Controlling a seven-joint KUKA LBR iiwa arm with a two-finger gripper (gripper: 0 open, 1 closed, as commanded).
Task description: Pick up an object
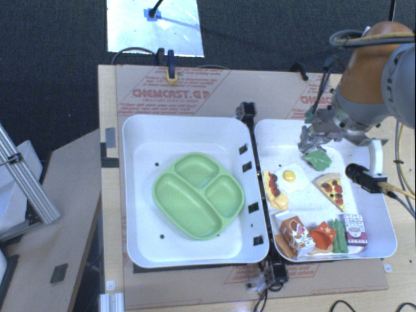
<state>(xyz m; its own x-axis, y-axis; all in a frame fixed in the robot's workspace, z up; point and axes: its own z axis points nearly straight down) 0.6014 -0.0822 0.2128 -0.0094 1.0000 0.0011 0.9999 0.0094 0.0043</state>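
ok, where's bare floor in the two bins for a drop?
Left bin: a bare white band runs all round the green divided plate, widest along the far wall and left side. Right bin: bare at the far-left corner, and a patch between the fried egg and pizza slice. Its near edge is crowded with toy food, and the hand sits over the green piece.

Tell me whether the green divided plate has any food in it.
Empty. All three compartments of the green divided plate show bare green, and it lies alone in the left bin.
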